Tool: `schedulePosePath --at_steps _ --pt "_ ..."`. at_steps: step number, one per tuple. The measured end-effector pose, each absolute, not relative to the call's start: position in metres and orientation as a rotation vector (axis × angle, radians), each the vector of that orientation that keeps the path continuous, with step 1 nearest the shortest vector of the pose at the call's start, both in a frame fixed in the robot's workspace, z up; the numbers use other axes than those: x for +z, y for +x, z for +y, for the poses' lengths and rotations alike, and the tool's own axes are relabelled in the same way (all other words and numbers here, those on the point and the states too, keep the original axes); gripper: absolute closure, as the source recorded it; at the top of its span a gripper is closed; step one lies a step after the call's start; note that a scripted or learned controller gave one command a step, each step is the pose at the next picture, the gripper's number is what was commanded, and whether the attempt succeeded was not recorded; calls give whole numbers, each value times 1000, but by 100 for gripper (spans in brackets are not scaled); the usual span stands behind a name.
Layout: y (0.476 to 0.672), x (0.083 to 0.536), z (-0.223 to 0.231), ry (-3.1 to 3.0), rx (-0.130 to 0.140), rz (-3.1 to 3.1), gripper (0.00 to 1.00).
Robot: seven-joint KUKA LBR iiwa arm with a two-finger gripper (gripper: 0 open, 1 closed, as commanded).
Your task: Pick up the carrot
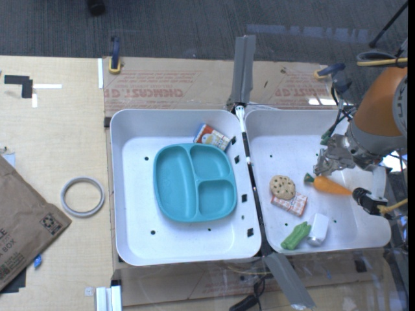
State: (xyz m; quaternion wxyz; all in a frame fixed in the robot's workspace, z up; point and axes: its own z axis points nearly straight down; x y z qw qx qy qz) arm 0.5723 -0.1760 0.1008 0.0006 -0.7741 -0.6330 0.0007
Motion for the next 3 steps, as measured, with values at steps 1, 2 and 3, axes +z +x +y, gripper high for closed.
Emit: schedulePosePath --at_steps 1,2,3 --pt "572 101 -176 -2431 2 -1989 0" --pt "599 116 -182 -2452 2 -1964 0" --pt "551 91 -194 -2540 4 -1845 0"
